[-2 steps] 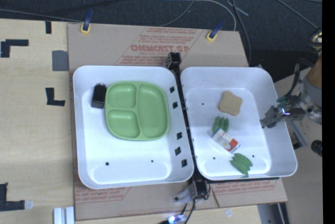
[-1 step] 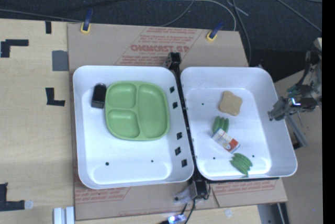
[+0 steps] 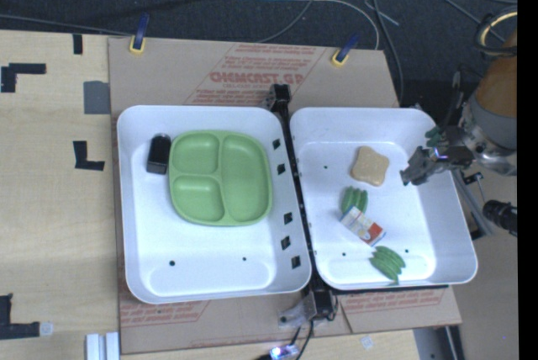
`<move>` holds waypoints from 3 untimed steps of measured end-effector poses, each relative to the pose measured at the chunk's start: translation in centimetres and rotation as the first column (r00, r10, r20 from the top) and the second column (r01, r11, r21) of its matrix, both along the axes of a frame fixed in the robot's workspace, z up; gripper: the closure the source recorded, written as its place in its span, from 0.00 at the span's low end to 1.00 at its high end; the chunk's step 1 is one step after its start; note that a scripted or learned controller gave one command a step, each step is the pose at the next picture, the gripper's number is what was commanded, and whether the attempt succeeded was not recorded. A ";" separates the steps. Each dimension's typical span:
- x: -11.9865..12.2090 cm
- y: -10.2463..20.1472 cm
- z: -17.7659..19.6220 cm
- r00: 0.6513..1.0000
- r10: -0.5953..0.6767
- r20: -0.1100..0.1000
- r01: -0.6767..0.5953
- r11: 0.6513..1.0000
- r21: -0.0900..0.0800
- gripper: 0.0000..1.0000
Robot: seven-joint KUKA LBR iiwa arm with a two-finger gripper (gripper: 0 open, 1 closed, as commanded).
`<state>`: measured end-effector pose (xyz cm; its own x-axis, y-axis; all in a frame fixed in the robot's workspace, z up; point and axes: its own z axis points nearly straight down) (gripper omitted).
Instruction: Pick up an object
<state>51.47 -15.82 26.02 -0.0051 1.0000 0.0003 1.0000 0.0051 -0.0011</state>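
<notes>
Fingers (image 3: 418, 171) of the grey arm's gripper (image 3: 414, 176) hang dark and small over the right edge of the right-hand shallow white bin (image 3: 437, 262), and whether they are apart or together cannot be told at this size; nothing shows between them. The gripper sits to the right of a tan, rounded bread-like piece (image 3: 370, 166), apart from it.

Below that tan piece lies a small cluster of green pods (image 3: 354, 200), and just beneath it, touching or nearly so, a small white packet with a red end (image 3: 364, 225). A second green pod piece (image 3: 387, 262) rests nearer the bin's lower right corner, apart from the packet.

The left-hand shallow white bin (image 3: 134, 207) holds a light green plastic plate with three compartments (image 3: 221, 178), lying flat. Just beside its left rim is a small black block (image 3: 158, 154).

Both bins sit side by side on a sheet of brown cardboard with red print (image 3: 252, 72), which lies on the pale wooden counter (image 3: 50, 224). Two clamps with yellow tips (image 3: 138, 43) hold the cardboard's far edge.
</notes>
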 end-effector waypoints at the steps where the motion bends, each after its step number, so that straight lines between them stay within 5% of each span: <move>1: 2.9 4.9 -1.7 1.000 0.001 0.000 -0.001 1.000 0.000 1.00; 3: 7.3 14.0 -3.3 1.000 0.001 0.000 -0.001 1.000 0.000 1.00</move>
<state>58.74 -1.80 22.69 -0.0064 1.0000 0.0007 1.0000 0.0064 -0.0013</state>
